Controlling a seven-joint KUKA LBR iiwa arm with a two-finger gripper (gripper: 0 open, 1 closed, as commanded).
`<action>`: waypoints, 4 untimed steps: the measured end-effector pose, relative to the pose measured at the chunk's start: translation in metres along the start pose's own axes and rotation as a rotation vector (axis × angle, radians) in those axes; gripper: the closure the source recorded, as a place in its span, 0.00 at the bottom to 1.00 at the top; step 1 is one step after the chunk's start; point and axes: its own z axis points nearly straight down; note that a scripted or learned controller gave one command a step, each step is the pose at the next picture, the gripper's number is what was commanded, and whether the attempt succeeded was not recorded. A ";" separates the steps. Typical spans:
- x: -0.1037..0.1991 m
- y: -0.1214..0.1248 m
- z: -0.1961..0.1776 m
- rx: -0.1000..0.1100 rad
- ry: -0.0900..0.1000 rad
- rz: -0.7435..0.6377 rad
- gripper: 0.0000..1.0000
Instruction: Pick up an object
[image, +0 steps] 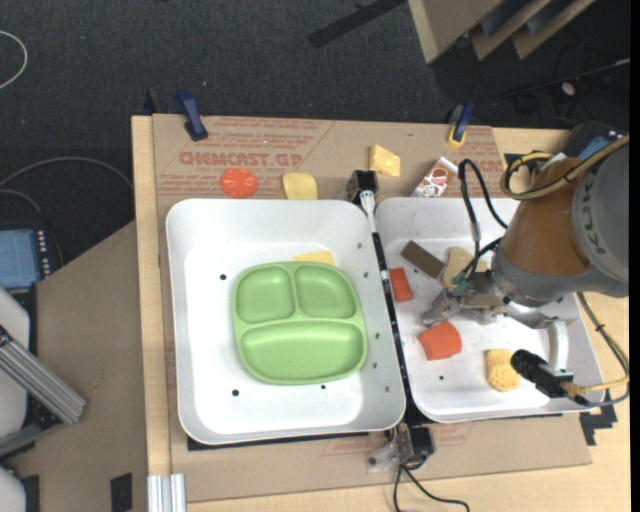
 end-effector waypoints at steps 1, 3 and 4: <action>-0.107 -0.062 -0.008 -0.007 0.006 0.002 0.00; -0.078 0.004 -0.008 -0.015 -0.007 -0.002 0.00; -0.076 -0.060 -0.007 -0.003 0.001 -0.001 0.00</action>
